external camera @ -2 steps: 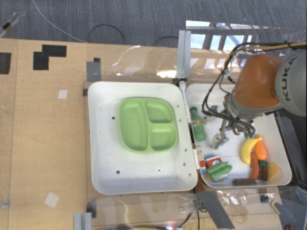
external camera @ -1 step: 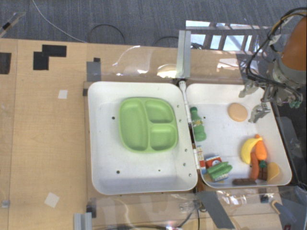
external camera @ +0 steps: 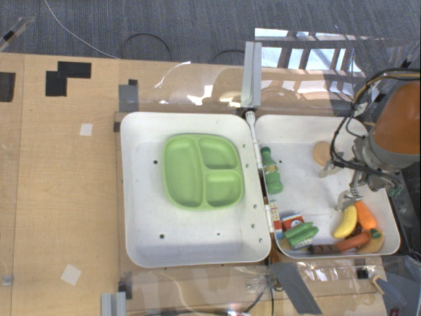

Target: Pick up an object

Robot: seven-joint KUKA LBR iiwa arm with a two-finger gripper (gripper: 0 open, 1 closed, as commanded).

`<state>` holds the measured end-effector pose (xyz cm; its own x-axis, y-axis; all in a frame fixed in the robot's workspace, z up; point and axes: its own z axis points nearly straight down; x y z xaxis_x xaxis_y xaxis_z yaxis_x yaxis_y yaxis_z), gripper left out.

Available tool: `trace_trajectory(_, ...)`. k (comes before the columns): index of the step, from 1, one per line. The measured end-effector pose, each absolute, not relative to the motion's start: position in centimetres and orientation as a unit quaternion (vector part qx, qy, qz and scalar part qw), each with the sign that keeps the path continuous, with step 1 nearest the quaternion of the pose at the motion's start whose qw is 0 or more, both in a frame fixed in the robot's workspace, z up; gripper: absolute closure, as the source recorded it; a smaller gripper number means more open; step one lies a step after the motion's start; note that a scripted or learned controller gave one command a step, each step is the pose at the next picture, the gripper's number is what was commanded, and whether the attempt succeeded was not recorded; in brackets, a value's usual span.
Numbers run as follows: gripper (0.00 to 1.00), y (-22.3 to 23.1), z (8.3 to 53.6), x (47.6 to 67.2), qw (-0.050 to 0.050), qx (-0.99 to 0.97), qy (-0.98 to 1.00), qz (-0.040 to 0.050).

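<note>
My gripper [external camera: 337, 184] hangs over the right side of the right bin [external camera: 299, 133], below the arm's orange band [external camera: 398, 120]. Its two grey fingers [external camera: 327, 169] stand apart, so it is open, and nothing sits between them. Just below the lower finger lie a yellow banana [external camera: 345, 223] and an orange carrot [external camera: 367, 217]. A tan round disc [external camera: 321, 153] rests just above and to the left of the gripper. A green bottle [external camera: 270, 171] lies against the bin's left wall.
A red-and-white carton [external camera: 288, 221], green pods [external camera: 300, 234] and a brown-red sausage [external camera: 354, 243] crowd the right bin's front edge. The left bin [external camera: 141, 242] holds a green divided plate [external camera: 201, 171]. Black cables [external camera: 342, 137] loop beside the wrist.
</note>
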<state>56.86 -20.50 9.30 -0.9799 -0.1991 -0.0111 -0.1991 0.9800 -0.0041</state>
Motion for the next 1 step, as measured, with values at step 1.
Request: trace_trajectory(1,0.0,-20.46,8.93,56.29,0.007,-0.102,0.995,-0.0017)
